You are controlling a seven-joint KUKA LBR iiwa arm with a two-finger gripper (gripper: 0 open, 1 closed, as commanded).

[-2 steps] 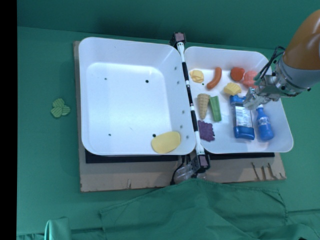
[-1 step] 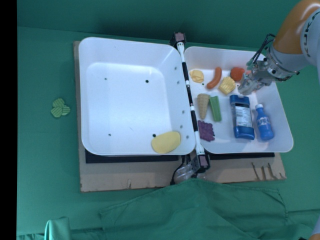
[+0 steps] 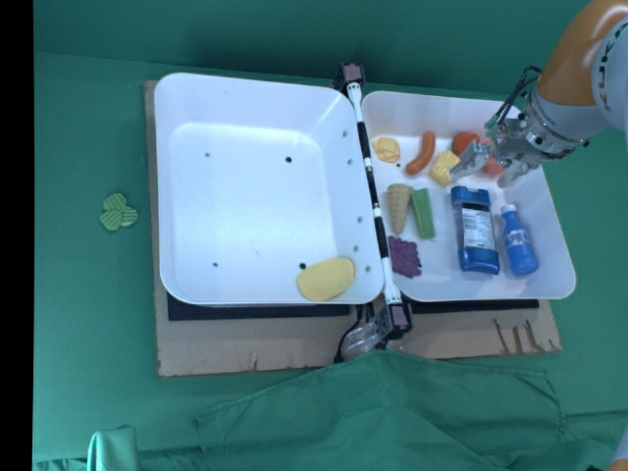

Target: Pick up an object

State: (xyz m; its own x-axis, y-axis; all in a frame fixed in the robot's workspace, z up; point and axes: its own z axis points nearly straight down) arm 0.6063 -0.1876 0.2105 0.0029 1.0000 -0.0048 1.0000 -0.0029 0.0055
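Note:
My gripper (image 3: 490, 165) hangs over the far right part of the right bin (image 3: 549, 204), fingers spread open with nothing gripped between them. An orange-red rounded object (image 3: 464, 142) lies just under and left of it, partly hidden by the fingers. A yellow block (image 3: 444, 168) sits right beside the left fingertip (image 3: 470, 159). Further left lie a red sausage (image 3: 421, 152) and a small yellow piece (image 3: 386, 149). In front of the gripper lie a blue carton (image 3: 475, 229) and a blue bottle (image 3: 517, 240).
The right bin also holds a cone (image 3: 397, 207), a green stick (image 3: 423, 213) and purple grapes (image 3: 404, 256). A yellow lump (image 3: 326, 278) lies at the near edge of the left bin (image 3: 196, 116). A green leaf shape (image 3: 118, 212) rests on the cloth at left.

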